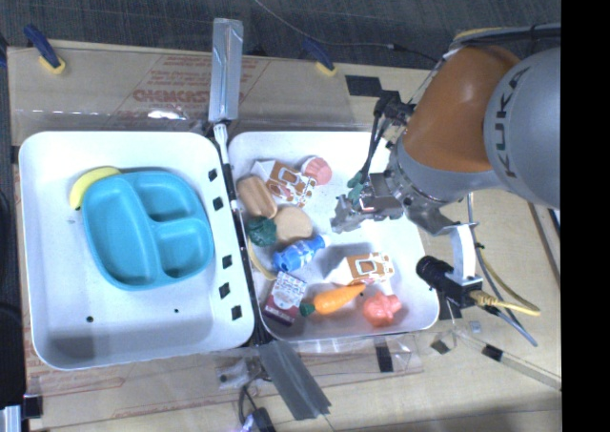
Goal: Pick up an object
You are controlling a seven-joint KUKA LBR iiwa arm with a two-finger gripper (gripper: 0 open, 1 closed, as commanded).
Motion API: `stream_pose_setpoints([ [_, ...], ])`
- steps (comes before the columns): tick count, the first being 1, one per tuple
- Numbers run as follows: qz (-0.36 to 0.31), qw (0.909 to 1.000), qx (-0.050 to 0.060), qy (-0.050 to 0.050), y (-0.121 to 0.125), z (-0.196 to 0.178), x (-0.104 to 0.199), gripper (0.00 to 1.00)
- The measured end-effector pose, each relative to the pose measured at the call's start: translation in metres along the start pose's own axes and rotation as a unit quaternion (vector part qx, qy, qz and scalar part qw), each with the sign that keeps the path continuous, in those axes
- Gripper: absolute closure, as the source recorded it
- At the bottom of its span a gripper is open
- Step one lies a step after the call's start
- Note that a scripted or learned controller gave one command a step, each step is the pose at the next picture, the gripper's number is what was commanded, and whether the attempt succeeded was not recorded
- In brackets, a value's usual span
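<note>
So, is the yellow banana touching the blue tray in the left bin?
Touching. The camera view shows the banana lying against the upper left corner of the blue tray, no white bin floor between them.

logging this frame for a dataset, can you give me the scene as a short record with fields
left bin: blue divided tray, with a yellow banana at its upper left edge
right bin: pile of small toy foods and packets
items in pile: orange carrot, pink piece, blue packet, bread roll
arm: reaches in from the right
gripper: above the right bin's open middle, right of the pile
held object: none seen
</note>
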State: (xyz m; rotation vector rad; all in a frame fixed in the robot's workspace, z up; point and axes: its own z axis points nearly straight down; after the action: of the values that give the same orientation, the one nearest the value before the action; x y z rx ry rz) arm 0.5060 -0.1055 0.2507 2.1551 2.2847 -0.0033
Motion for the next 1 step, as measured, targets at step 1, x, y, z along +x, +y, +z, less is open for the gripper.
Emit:
stream_pose_setpoints([
  [1, 0.000, 1.0000, 0.000, 0.000, 0.0000, 0.0001, 0.0001, 0.00],
])
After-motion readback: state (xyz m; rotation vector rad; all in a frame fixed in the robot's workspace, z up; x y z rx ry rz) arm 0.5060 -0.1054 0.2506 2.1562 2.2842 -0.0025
